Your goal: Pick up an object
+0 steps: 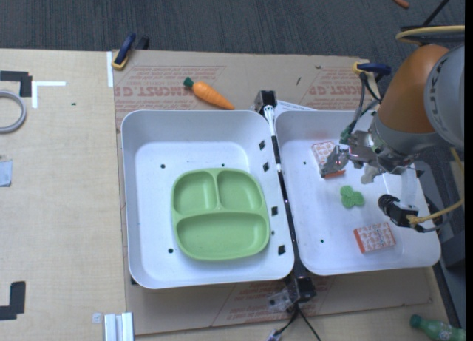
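My gripper (334, 163) low in the right bin (310, 247), over a red-patterned packet (323, 152)
How far it is open I can't tell (arm shadows it); a glancing close could shove the packet aside

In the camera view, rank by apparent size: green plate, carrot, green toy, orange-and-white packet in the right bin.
1. Green plate, by far.
2. Carrot.
3. Packet, close to the carrot, so unsure.
4. Green toy.
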Robot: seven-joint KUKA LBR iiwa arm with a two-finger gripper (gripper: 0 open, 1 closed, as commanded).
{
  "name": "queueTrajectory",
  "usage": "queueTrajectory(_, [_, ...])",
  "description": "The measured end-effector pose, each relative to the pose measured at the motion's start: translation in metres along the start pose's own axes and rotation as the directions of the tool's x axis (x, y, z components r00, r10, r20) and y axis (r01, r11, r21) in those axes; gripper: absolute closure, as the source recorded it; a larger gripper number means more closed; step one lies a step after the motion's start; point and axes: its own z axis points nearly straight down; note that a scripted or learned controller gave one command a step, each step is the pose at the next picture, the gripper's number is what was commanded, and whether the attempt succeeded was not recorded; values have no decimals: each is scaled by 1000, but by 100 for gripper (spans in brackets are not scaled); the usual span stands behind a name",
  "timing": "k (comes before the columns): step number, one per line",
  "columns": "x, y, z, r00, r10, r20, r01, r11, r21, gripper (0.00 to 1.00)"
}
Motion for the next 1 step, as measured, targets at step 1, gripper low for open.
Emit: queueTrajectory(1, [24, 42, 42, 975, -223, 3, 223, 975, -8, 0])
